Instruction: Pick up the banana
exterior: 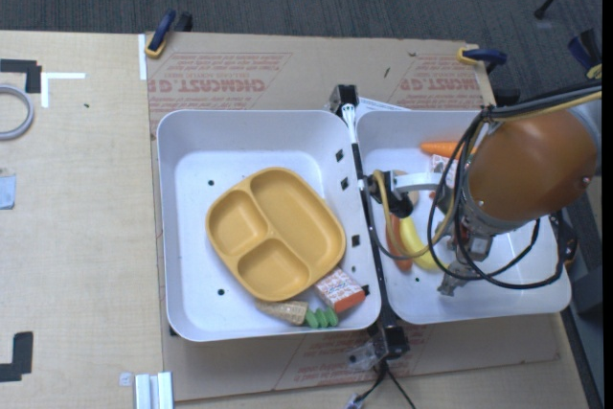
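Two red prints on the cardboard (220, 72), upper centre, sit upside down, unreadable. The banana (407, 237) lies right of centre in the right bin (536, 297), partly hidden beneath the arm (527, 163); the jaws' opening cannot be told.

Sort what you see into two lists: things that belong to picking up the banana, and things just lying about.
Belongs to the job:
banana
right bin, which holds it
arm, over that bin

Just lying about:
yellow divided plate
red and white box
green piece
orange piece
left bin
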{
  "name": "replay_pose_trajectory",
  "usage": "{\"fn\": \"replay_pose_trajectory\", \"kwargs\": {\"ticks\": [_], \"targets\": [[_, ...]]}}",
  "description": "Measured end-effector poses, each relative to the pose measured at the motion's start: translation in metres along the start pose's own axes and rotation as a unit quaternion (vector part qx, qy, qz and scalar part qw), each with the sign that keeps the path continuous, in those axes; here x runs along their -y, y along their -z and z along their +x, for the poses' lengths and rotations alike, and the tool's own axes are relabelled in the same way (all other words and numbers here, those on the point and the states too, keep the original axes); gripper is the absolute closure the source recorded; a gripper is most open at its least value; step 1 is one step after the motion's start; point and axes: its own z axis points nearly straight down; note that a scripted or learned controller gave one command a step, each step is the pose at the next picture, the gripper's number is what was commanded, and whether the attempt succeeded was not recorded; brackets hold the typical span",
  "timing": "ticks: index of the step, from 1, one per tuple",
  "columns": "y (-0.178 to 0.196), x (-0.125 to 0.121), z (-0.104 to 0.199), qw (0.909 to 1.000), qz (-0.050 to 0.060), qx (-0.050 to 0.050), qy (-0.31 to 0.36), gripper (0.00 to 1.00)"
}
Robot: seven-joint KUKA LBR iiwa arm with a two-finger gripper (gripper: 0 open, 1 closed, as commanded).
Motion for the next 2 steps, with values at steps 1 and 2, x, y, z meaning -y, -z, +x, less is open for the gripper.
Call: {"fn": "replay_pose_trajectory", "kwargs": {"ticks": [1, 2], "targets": [[0.0001, 0.0022, 0.0069, 1.0, 0.0, 0.0, -0.009, 0.0], [-0.0001, 0.0013, 0.0028, 0.9995, 0.0, 0.0, -0.032, 0.0]]}}
